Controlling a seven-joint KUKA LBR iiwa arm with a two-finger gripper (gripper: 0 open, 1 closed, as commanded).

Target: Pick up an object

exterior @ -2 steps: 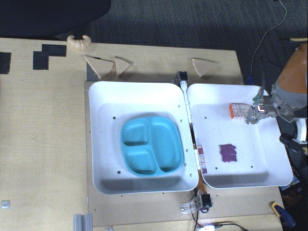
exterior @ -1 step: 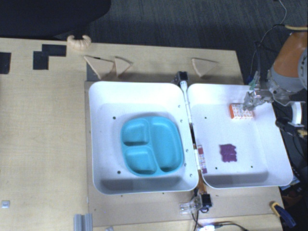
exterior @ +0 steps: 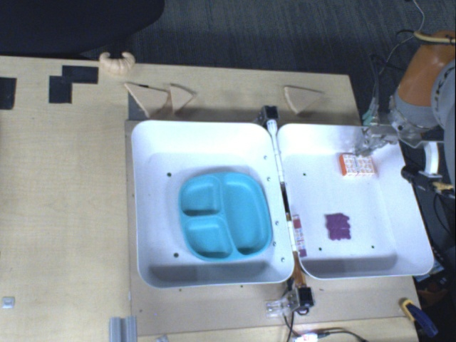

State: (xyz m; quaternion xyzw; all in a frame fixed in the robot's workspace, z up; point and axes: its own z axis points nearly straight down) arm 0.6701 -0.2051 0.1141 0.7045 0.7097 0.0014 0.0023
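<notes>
Pale wooden worktop [exterior: 64,212] carries two shallow white plastic bins side by side. Landmark: the dark divider strip [exterior: 279,184] where the two bins meet.

Left of the divider: left white bin [exterior: 153,159] holds a turquoise plastic tray with three compartments [exterior: 225,214], lying flat on the bin floor, its right edge near the divider.

Right of the divider: right white bin [exterior: 385,251] holds two small things.
- Small orange-and-white patterned box [exterior: 357,165], lying flat in the far part of the bin, well right of the divider.
- Small purple, rough-edged flat piece [exterior: 338,226], nearer the camera than the box, apart from it, also right of the divider; material too small to tell.

A narrow red-and-white label strip [exterior: 297,234] runs along the bin wall just right of the divider, low down.

Grey arm with an orange band [exterior: 425,70] comes in at the far right corner, well right of the divider. The metal gripper [exterior: 370,138] sits over the right bin's far rim, just beyond the orange-and-white box; contact cannot be made out. Jaws: cannot tell whether apart or together, detail too fine here. Nothing is seen between them.

Beyond the bins, far of the divider: three pale triangular wooden brackets [exterior: 171,97] on the worktop.
</notes>
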